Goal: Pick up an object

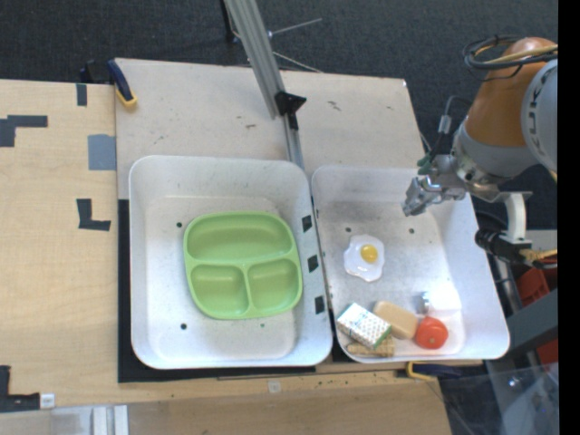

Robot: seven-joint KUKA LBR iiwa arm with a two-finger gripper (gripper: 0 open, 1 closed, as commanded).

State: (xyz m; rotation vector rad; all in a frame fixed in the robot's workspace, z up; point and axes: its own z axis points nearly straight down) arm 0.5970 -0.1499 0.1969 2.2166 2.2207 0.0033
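The right bin (471,270) holds a fried egg (364,256) near its middle. Along its front lie a green and white box (363,324), a tan block (396,319) and a red tomato (431,333). A small clear item (439,297) sits just behind the tomato. My gripper (415,199) hangs over the far right part of this bin, well behind the egg and apart from every object. Nothing shows between its fingers.
A green three-part plate (243,264) lies in the left bin (145,243). A grey metal pole (263,57) slants over the bench behind the bins. A yellow and blue clamp (121,84) grips the back left corner.
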